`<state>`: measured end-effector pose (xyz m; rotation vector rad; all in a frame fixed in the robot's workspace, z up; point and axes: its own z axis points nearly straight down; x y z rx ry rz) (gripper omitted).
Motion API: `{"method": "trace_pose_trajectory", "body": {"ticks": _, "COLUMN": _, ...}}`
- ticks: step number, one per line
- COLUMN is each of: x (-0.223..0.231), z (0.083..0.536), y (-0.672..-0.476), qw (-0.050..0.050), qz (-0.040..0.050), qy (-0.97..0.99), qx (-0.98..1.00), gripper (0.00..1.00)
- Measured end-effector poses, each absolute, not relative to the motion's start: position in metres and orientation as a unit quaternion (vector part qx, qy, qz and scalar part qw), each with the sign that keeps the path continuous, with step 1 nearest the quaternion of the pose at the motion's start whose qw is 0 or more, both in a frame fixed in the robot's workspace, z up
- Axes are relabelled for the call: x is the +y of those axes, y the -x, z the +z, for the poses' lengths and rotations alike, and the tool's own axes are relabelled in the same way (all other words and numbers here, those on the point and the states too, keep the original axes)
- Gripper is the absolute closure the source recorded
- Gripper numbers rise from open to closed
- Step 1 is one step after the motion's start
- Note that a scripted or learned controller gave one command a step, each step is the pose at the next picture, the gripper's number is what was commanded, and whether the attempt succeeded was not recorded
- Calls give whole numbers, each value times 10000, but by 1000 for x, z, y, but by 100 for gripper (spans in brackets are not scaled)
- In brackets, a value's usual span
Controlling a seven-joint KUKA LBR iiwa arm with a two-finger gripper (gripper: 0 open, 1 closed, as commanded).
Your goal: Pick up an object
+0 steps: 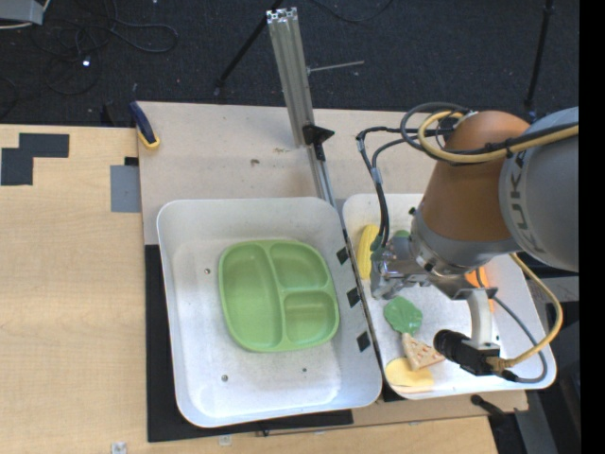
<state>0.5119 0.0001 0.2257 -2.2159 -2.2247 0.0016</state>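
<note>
- Camera view: two shallow white bins sit side by side on the bench, the left bin [189,253] nearer the middle of the frame and the right bin [529,296] partly covered by the arm.
- Left bin: holds a green divided plate [279,294] with three compartments, lying flat near the bin's centre.
- Arm: the grey arm with its orange band [473,187] reaches in from the right and hangs over the right bin.
- Gripper [392,277]: sits low over the left part of the right bin, just beside a yellow banana-shaped item [367,249]. Whether it is released or clenched cannot be told; the wrist hides it.
- Right bin contents: a green leaf-shaped piece [405,314] lies just below the gripper; a tan wedge [422,352] and a yellow round piece [408,375] lie near the front edge, touching each other.
- Cables: black and yellow cables [515,357] loop around the arm over the right bin.
- Bench: an upright metal post [291,74] stands behind the bins.
</note>
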Motion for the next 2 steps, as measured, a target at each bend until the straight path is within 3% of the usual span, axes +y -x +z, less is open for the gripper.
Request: {"method": "trace_pose_trajectory", "body": {"ticks": 2, "x": 102, "z": 214, "y": -566, "qw": 11, "qz": 5, "qy": 7054, "qx": -7088, "gripper": 100}}
